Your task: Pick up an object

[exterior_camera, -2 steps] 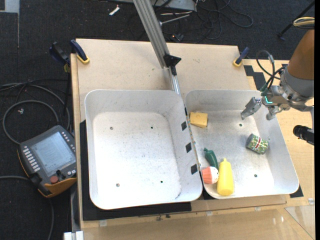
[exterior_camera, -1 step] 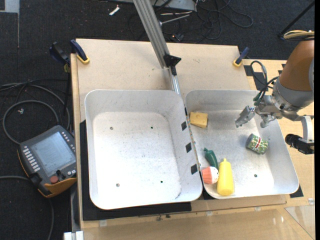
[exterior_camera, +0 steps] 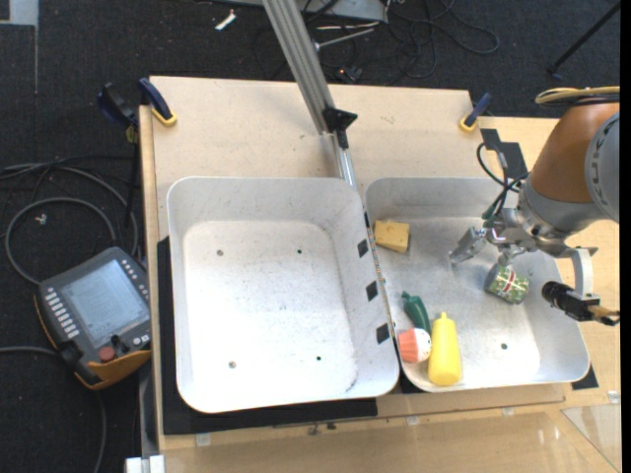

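Yellow bottle (exterior_camera: 445, 350): lies lengthwise at the near edge of the right bin (exterior_camera: 552, 363), neck toward the far side. Nothing holds it.

Carrot toy (exterior_camera: 415, 327): orange-and-white head with a green top, just beside the bottle on its left, close against the bin's left wall.

Yellow block (exterior_camera: 391, 236): sits alone near the far left corner of the right bin, well apart from the other pieces.

Green box (exterior_camera: 508, 283): small, green with red and white markings, tilted, resting on the bin floor toward the right. Likeliest target, being nearest the tool.

Gripper (exterior_camera: 490, 244): hangs low over the right bin, up and to the left of the green box. One metal finger (exterior_camera: 465, 249) angles out toward the left; the fingers look spread apart with nothing between them, though the far one is partly lost against the wrist hardware.

Arm (exterior_camera: 577, 166): enters from the right, orange band above the wrist.

Left bin (exterior_camera: 177, 215): white, shallow, speckled floor.

Pendant (exterior_camera: 94, 308): on the floor left of the bench.

Status: all four pieces rest in the right bin, none lifted. By the look of it the grasp is not yet made; closing on a piece and raising it remain.
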`<state>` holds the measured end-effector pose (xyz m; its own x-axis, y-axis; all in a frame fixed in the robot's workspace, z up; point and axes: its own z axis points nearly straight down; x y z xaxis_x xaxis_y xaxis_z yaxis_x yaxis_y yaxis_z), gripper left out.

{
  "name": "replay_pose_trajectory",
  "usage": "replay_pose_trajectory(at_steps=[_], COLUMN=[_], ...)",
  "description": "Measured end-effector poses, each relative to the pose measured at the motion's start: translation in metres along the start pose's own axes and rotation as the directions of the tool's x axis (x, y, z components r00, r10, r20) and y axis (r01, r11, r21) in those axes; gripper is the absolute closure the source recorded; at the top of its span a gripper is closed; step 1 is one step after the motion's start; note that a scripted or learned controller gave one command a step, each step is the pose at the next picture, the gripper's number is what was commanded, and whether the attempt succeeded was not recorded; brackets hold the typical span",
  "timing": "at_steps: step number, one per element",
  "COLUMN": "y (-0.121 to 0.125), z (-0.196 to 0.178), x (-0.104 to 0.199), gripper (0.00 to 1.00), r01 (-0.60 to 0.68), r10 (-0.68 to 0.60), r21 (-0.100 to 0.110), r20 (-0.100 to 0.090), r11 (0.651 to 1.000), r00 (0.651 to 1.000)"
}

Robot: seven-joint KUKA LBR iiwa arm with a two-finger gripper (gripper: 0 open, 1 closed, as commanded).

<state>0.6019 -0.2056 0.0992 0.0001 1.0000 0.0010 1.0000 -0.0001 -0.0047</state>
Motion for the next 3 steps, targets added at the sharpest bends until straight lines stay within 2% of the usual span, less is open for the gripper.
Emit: replay_pose_trajectory(at_steps=[1,3], y=[0.002,-0.005], z=[-0.014,-0.132], x=[0.000,-0.004], gripper=[1.00,1.00], r01=[0.001,0.003], r10=[-0.001,-0.003], r21=[-0.007,-0.013], r20=[0.002,0.004], r11=[1.000,1.000], r00=[1.000,1.000])
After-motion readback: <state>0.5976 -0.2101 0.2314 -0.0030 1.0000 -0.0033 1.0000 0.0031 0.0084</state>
